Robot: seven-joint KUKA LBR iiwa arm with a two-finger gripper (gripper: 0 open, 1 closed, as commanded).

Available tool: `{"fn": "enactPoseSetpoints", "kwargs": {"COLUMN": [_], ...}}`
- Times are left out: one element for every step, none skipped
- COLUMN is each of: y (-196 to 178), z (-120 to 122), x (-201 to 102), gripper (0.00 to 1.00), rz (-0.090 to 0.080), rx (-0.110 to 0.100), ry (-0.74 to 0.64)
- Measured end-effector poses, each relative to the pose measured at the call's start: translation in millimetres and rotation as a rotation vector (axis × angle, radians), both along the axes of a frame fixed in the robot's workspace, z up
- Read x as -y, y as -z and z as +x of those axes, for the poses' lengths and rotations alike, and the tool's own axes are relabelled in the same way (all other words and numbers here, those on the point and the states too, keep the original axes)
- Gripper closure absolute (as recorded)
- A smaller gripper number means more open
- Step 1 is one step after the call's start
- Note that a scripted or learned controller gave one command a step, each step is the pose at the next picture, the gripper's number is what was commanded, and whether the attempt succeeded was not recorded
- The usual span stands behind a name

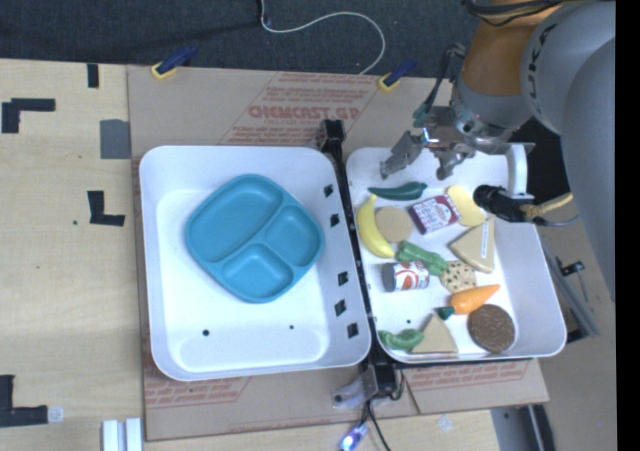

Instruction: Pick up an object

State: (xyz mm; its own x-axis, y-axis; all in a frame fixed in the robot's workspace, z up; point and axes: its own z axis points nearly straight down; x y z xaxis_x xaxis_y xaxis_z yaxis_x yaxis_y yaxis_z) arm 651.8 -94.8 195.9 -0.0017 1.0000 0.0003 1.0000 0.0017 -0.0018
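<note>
The tool [432,155] hangs over the far edge of the right bin [548,311], its two fingers spread apart with nothing between them. Just below and slightly left of the fingertips lies a green chili pepper [398,191], slim and glossy; its long axis runs nearly left to right, across the line of the spread fingers, so a short drop toward it looks like the likeliest move. Any pick would have to straddle that thin body across its width.

Beyond the pepper, further from the tool, lies a curved yellow banana [370,229], smooth and plastic-looking. Beside it sits a small printed packet [433,212], flat and boxy, and a pale yellow rounded piece [465,204] lies right of that. Lower still are a cheese-like wedge [474,247], a small can [406,278], an orange carrot [468,299] and a brown round cookie [492,327], all crowded and partly touching.

Well to the tool's left, the left bin [160,269] holds a blue divided plate [254,237] of matte plastic.
</note>
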Motion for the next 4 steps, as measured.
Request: {"fn": "enactPoseSetpoints", "kwargs": {"y": [12.5, 2.1, -108.2, -183.7], "z": [1.6, 1.6, -14.5, -111.2], "x": [-15.0, -15.3, -58.8, -124.7], "gripper": [0.0, 1.0, 1.0, 1.0], "rz": [-0.001, 0.0, 0.001, 0.004], "rx": [-0.001, -0.001, 0.012, 0.006], "ry": [0.0, -0.001, -0.005, -0.008]}}
